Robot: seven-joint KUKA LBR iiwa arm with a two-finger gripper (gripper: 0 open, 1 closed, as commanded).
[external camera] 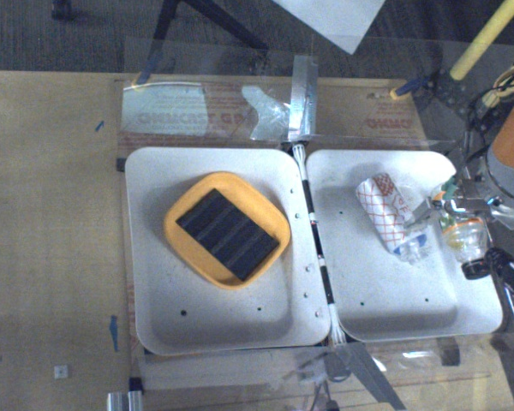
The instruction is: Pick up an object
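Left bin (154, 315): holds one yellow-orange pad with a dark ribbed centre (227, 229), lying flat and turned diagonally; bare white floor runs along the bin's near and left edges.
Right bin (368, 306): its near half is bare; its things crowd the far right corner.
Red-and-white wrapper (385, 204): crumpled, lying in the right bin's upper middle, long axis running from far-left to near-right; its print is too blurred to read.
Clear plastic piece (414, 247): just beside the wrapper's near end.
Gripper (452, 204): at the right bin's right rim, close to the wrapper; whether its fingers are parted or closed cannot be told, and nothing visibly sits between them.
Tape strip (167, 110): beyond the bins; faint lettering, unreadable.
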